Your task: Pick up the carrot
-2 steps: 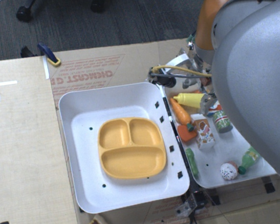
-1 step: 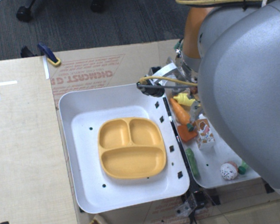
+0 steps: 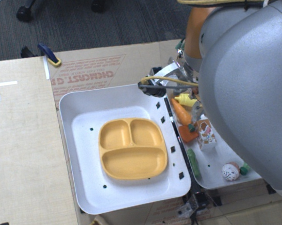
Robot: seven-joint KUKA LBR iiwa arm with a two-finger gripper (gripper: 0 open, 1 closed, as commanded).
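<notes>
Gripper (image 3: pixel 185 75) sits right of the yellow three-section plastic plate (image 3: pixel 133 148), can't tell how open it is. The orange toy carrot (image 3: pixel 181 111) lies just nearer the camera, also right of the plate, long axis along the bin edge. Red cardboard print (image 3: pixel 90 76) behind the plate looks flipped, unreadable.

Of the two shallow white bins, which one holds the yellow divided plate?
The white bin on the view's left: the yellow divided plate lies in its middle. The right bin holds the orange carrot instead.
</notes>
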